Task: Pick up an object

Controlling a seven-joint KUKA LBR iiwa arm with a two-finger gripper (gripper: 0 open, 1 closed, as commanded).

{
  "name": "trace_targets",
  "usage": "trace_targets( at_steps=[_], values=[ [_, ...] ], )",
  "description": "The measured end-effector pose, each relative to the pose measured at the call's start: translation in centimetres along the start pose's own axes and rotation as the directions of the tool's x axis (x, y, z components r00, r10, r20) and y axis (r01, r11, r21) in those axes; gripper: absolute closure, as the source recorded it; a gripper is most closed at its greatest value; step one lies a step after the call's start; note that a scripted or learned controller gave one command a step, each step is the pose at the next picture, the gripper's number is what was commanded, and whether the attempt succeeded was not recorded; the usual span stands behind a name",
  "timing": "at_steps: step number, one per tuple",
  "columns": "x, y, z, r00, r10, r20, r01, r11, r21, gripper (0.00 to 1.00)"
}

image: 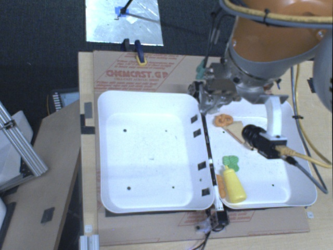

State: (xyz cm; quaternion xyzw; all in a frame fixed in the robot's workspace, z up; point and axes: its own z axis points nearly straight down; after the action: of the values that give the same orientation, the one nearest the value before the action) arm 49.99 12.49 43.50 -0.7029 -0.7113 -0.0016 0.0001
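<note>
A cardboard-backed bench (135, 69) carries two white bins. The gripper (208, 100) is poised over the right bin (296, 191)'s upper-left corner; its state cannot be told. The orange object (223, 120) lies just lower-right.

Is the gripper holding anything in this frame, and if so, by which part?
It cannot be told. The gripper sits low at the right bin's upper left corner, its tip hidden by its own body. The orange piece lies beside it.
</note>
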Motion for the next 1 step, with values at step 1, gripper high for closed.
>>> trace_targets(
  at_steps=[1],
  values=[
    [2.32,-1.33,-10.65,1.0,0.005,-0.003,-0.005,1.0,-0.011,1.0]
  ],
)
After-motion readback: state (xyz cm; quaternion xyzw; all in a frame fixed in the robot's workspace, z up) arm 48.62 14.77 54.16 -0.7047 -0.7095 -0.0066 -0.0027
